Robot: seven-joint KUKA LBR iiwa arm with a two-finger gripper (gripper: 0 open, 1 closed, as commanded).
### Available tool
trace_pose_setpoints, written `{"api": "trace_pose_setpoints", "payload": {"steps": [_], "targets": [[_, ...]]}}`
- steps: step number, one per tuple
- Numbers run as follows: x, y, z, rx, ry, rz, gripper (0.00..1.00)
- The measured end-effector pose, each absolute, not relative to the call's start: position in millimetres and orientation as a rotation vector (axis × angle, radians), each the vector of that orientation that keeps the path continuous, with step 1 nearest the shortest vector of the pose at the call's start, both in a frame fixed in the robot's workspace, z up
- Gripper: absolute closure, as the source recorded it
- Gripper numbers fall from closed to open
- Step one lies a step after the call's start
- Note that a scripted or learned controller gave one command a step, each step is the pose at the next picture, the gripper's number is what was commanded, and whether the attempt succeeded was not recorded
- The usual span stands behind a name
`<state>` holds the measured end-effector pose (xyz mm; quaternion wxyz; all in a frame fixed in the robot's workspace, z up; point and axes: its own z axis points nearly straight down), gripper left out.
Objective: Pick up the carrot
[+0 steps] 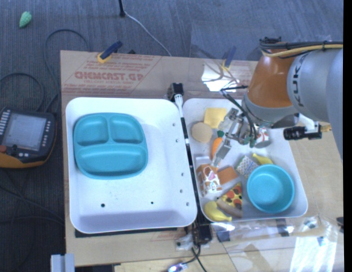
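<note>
Your tool (228, 134) sat low over the right bin (190, 146), its fingers pointing down and to the left toward the carrot (217, 147). You could not tell from this slant whether those fingers were spread or closed, since the metal parts blurred together. The carrot lay in the upper left part of that bin, tilted, its orange body just below and left of the tool tip, touching or nearly touching it; nothing showed it lifted clear. Just left of the carrot rested a round tan biscuit-like piece (202, 132), and above that a yellow cheese slice (215, 117). Below the carrot you had a red-and-white patterned toy (208, 178) beside an orange block (227, 175), then a pizza slice (233, 196) and a banana (216, 211) near the bin's front edge. A blue bowl (270, 188) filled the lower right corner, with a small yellow piece (262, 159) just above its rim. The arm (289, 86), grey with its orange band, came in from the right over the bin's top corner. Across the divide, the left bin (164, 197) carried a blue divided plate (110, 144) in its upper left part. Both bins stood on the cardboard-covered surface (110, 75), and a teach pendant (22, 136) lay on the carpet to the far left.
</note>
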<state>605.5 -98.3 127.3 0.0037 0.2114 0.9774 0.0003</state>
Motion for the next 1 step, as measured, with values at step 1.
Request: {"api": "trace_pose_setpoints", "payload": {"steps": [1], "targets": [[609.0, -107.6, 89.5, 0.978, 2.97, 0.002, 0.0]]}}
